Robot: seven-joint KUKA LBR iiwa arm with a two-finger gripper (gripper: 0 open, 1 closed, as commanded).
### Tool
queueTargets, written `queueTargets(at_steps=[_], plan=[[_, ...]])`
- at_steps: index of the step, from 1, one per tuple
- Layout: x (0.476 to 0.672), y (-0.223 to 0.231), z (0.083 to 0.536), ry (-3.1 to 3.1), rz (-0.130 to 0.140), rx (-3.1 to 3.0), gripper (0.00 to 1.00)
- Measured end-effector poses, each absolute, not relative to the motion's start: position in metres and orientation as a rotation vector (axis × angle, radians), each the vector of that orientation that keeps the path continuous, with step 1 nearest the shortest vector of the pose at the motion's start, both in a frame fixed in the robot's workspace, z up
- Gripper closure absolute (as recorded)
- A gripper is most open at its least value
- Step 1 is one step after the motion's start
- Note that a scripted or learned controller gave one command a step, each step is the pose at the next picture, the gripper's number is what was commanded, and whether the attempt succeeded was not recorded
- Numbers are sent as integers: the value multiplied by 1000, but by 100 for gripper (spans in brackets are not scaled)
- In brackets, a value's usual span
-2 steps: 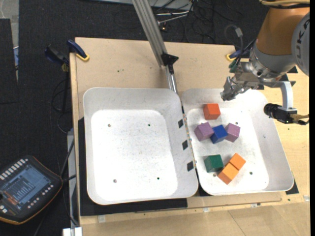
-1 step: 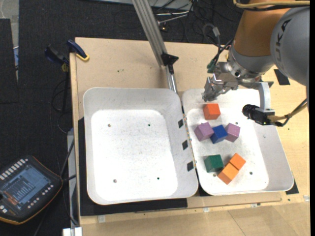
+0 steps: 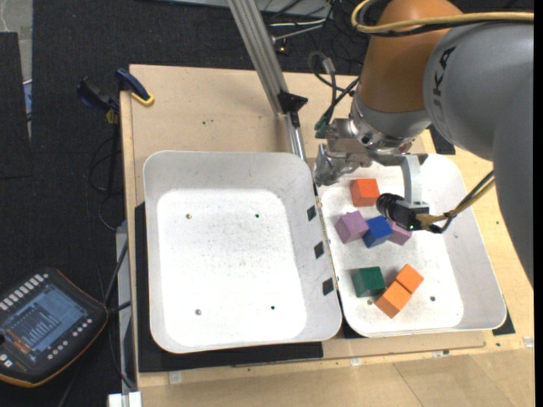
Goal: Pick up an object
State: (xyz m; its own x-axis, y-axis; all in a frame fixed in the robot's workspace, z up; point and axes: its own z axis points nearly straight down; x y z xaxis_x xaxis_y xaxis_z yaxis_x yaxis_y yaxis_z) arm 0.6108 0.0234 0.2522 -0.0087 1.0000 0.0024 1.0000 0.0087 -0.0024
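Note:
The right bin (image 3: 471,270) holds several small blocks. An orange-red block (image 3: 365,192) lies near its far left, with a purple block (image 3: 351,225), a blue block (image 3: 377,231) and a smaller purple piece (image 3: 400,234) just in front of it. Nearer the front lie a green block (image 3: 368,280) and two orange blocks (image 3: 409,277) (image 3: 392,299). My gripper (image 3: 329,170) hangs low over the bin's far left corner, just left of the orange-red block. Nothing shows in its grasp.
The left bin (image 3: 225,253) sits beside the right one, their rims meeting near the gripper. A slanted metal pole (image 3: 263,58) runs down to the bins' far edge. A teach pendant (image 3: 42,320) lies off the bench at the lower left.

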Motion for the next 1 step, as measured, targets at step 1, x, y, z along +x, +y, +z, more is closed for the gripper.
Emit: queueTargets(at_steps=[1], plan=[[602, 82, 256, -2230, -2, -2210, 100]])
